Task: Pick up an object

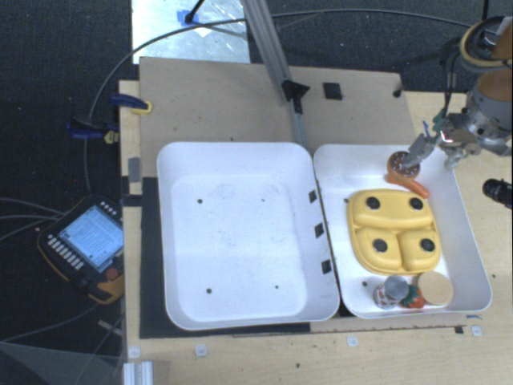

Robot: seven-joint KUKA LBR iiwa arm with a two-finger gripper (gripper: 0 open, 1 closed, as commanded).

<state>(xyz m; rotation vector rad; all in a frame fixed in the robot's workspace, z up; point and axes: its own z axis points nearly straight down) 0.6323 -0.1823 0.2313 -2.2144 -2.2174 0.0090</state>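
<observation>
Broadly, the bench [240,103] carries two shallow white bins side by side. The left bin [180,295] sits at the 9 o'clock side of the pair; the right bin [473,279] sits at the 3 o'clock side, and their inner rims touch along a row of small black clips.

The arm [489,79] enters from 3 o'clock, grey with an orange band near the upper right corner. Its gripper [418,152] hangs over the 12 o'clock end of the right bin, tilted down toward 7 o'clock. One pale finger [421,145] is discernible, its tip just beside or touching a small round brown object [398,164]. Whether the claw is released or clenched cannot be told from here, and nothing is seen between its fingers.

Contents of the right bin, by size:
- A yellow moulded tray [393,229] with four rounded lobes, each with a dark spot, lies in the centre.
- A round tan disc [437,289] lies at the 5 o'clock corner.
- An orange elongated piece [409,186] lies at 12 o'clock of the tray, just below the brown object.
- A small grey-topped item [390,290] stands at 6 o'clock of the tray, beside a small red-and-green piece [413,299] that touches the disc.

A handheld control pendant [86,243] with a lit screen lies on the floor at 9 o'clock of the bench.
</observation>
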